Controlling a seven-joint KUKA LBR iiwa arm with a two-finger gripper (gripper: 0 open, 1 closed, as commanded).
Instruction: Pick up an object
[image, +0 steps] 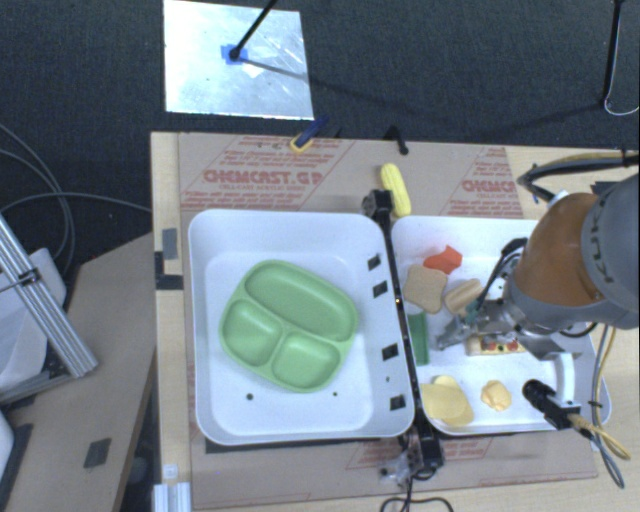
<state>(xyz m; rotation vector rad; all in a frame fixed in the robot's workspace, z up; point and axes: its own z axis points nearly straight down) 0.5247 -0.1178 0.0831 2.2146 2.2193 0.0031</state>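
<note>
Two white bins (205, 300) — one green tray (288, 325), two yellow pieces (446, 402).

The brown cardboard sheet (262, 170) under the bins bears red print — "CHEMCAST GP" — repeated.

A robotics lab: cardboard-lined bench (250, 165), loose cables (60, 215), aluminium framing (40, 300).

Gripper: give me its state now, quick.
Gripper: low in the right bin among the toy food; open or closed cannot be told, and no held object is visible.
</note>
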